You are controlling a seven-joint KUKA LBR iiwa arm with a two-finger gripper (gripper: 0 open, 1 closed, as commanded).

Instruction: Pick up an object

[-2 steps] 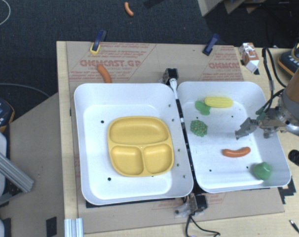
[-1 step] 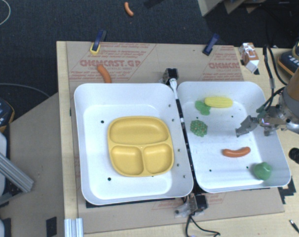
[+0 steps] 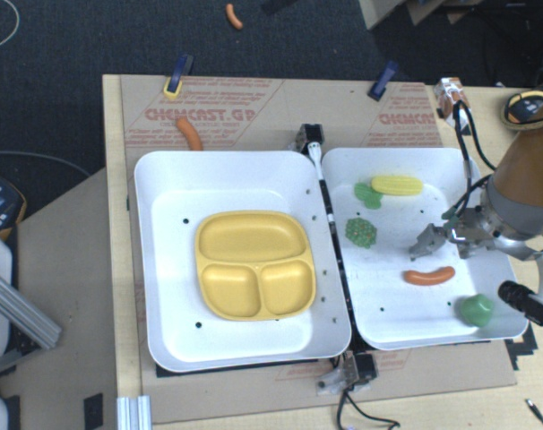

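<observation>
My gripper hangs open over the right bin, with nothing between its fingers. An orange sausage lies just below it on the bin floor. A round green piece rests near the bin's front right corner. Farther left sits a green broccoli floret. At the back lie a yellow corn cob and a small green leafy piece touching it.
The left bin holds a yellow divided plate. A second orange sausage lies on the bench behind that bin, and another on the dark floor. Blue clamps grip the board's back edge.
</observation>
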